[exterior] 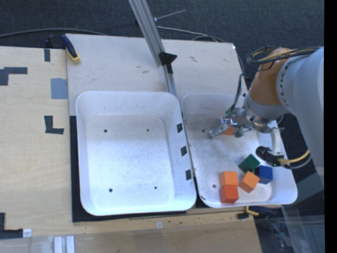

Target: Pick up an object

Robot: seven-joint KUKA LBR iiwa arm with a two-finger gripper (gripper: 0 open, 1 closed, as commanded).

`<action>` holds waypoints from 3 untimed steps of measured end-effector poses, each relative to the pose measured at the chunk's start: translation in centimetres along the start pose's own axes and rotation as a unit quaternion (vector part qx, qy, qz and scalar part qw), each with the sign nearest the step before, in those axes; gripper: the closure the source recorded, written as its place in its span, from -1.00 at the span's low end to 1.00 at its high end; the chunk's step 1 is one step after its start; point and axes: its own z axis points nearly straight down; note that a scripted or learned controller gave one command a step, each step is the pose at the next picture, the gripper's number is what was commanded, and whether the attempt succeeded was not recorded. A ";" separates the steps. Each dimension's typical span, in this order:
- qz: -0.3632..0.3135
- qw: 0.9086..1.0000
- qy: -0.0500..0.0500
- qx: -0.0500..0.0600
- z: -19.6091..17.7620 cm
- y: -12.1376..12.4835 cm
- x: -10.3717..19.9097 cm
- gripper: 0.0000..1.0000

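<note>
Gripper down in the right bin, grasp unconfirmed

Gripper [227, 128] sits low in the upper part of the right bin [202, 109], where the grey arm [300, 83] reaches in from the right with its orange band [263, 83] above the wrist. A small orange patch [228, 132] shows right at the metal tip; it may be an object under the tool, but it is too small to be sure. Whether the pincer is open, closed or gripping anything, I cannot tell from this slant.

The clear candidates lie well apart from the tool, clustered in the bin's lower right corner: a tall orange block [228, 186], a smaller orange cube [249, 181] just beside it, a green block [249, 164] and a blue block [265, 174] touching or nearly touching each other. The left bin [84, 141] lies alongside.

Judging by the pose, the step in hand is the descent or the closing on a target. The next move calls for a firm close and a straight lift, then a check that something rises with the tool; if nothing does, the corner cluster offers the next attempt, though its crowding near the wall makes a clean grip harder.
</note>
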 end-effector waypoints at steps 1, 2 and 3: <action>-0.002 1.000 0.000 -0.002 -1.5 0.2 0.2 1.00; -0.002 1.000 0.000 -0.002 -1.4 0.1 0.2 -1.00; 0.000 1.000 0.000 -0.004 -0.5 2.2 -2.4 -1.00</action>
